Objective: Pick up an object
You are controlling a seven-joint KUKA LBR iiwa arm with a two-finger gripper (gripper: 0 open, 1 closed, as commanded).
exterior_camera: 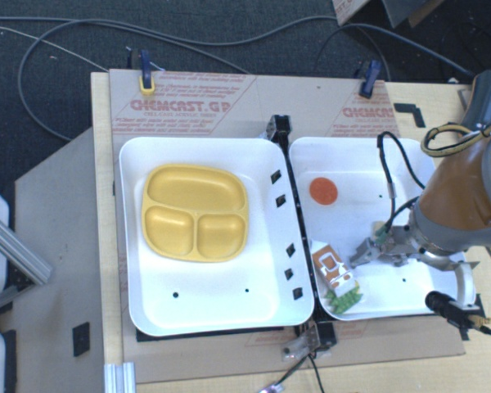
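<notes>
In the right bin (389,300) a flat orange disc (324,191) lies near the back left. A small white and orange carton (331,268) rests against the bin's left wall, with a green leafy piece (344,300) just in front of it. My gripper (367,254) hangs low over the right bin, just right of the carton and pointing toward it. I see nothing held in it. The grey and orange arm (458,203) covers the bin's right side.
The left bin (132,252) holds a yellow divided plate (195,213). A black divider with clips (290,219) runs between the bins. Blue clamps (147,70) (370,75) stand on the board's far edge. A black cable (386,170) loops over the right bin.
</notes>
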